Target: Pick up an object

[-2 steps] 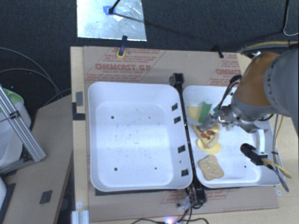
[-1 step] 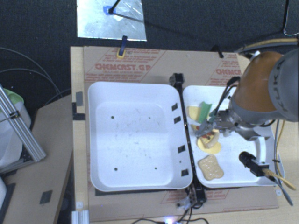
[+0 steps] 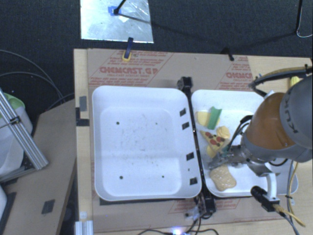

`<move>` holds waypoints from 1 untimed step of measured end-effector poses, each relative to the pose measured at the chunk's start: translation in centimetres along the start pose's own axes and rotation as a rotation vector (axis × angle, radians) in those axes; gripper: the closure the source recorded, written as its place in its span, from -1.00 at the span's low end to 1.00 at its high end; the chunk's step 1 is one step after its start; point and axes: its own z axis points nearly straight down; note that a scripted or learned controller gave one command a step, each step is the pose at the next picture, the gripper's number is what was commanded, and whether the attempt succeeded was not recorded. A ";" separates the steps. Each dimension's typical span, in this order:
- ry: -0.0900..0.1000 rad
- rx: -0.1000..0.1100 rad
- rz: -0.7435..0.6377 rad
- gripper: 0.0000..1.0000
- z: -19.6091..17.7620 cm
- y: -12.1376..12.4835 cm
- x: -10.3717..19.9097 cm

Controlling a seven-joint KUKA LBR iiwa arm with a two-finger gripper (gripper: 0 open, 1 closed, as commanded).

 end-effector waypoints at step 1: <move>-0.002 -0.018 -0.010 -1.00 -2.3 6.2 -0.1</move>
